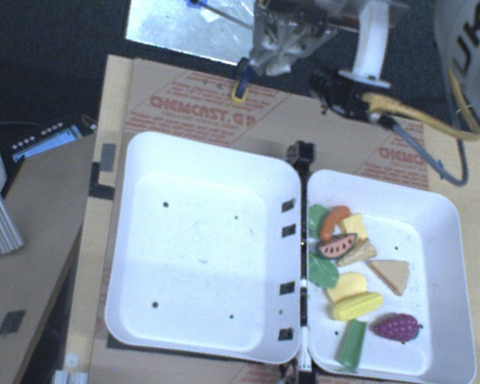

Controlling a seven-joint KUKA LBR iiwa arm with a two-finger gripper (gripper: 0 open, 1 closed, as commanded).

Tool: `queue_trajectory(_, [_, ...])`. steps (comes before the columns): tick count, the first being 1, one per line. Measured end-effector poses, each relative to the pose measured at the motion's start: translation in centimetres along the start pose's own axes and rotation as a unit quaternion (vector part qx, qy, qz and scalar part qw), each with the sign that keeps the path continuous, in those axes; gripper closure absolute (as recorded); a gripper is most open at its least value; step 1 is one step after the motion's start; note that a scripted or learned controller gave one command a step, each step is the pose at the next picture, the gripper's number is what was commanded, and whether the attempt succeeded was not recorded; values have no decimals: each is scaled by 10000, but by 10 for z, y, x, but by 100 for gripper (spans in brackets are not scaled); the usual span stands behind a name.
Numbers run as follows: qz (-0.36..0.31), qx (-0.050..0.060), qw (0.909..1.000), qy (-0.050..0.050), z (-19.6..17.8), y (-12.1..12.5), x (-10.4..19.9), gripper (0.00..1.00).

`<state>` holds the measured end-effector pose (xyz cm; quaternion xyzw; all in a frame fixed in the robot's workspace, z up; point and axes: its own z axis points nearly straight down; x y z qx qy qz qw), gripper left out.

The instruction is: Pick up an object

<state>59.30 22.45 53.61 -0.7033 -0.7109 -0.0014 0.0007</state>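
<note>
Gripper [265, 60] is parked high at the far edge of the table, above the cardboard — can't tell its state from here. All the toy food [355, 280] lies nearer the camera and to the right of it, piled at the right bin's [462, 262] left side. Green stick [352, 343] runs near-to-far; yellow corn [356, 304] lies crosswise; purple grapes [396, 326] sit clear of the pile.

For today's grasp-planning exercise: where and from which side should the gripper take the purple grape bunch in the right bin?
Probably from straight above, fingers closing across the narrow width of the grape bunch at its middle. It lies flat, long axis left-right, apart from its neighbours.
</note>
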Motion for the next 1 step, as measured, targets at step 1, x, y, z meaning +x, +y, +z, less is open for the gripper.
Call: queue_trajectory(1, [33,-11,10000,-14,2,68,9,100])
